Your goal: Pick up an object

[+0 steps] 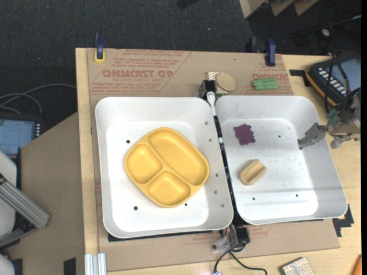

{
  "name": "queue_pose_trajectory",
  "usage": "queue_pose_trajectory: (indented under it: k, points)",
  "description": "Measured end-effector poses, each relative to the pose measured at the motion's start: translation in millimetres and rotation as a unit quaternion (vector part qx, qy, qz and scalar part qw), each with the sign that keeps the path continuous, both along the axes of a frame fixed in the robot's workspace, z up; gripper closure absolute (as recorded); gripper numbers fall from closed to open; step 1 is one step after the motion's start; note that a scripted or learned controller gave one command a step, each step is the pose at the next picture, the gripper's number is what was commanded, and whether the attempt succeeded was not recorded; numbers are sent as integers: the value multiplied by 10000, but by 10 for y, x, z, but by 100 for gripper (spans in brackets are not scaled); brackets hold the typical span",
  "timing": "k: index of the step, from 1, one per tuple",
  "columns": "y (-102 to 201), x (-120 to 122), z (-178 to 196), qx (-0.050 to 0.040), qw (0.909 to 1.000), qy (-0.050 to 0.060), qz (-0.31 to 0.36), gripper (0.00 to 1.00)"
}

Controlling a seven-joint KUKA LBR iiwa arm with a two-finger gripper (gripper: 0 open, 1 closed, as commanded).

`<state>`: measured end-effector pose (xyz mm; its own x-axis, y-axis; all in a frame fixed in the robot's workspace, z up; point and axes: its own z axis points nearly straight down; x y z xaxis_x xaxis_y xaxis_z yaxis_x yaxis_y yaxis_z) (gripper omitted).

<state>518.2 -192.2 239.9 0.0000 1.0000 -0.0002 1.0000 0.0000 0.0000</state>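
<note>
Over at the right bin's (321,205) far right edge sits the gripper (314,136), hard to make out, so I can't tell its state. Purple piece (245,134) and tan block (252,172) lie mid-bin; yellow divided plate (166,166) fills the left bin (112,153).

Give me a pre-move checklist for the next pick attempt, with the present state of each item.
1. End effector over the right bin: ok, at its right wall.
2. Nothing held yet: cannot tell.
3. Tan block free to grasp: ok, lies apart from the purple piece.
4. Purple piece reachable: ok, on the bin floor.
5. Yellow divided plate out of the way: ok, in the left bin.
</note>
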Motion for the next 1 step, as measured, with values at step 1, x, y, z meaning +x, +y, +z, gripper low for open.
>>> queue_pose_trajectory:
  k: [1]
  points:
    - [751, 572, 19, 9, 10000, -28, 49, 0]
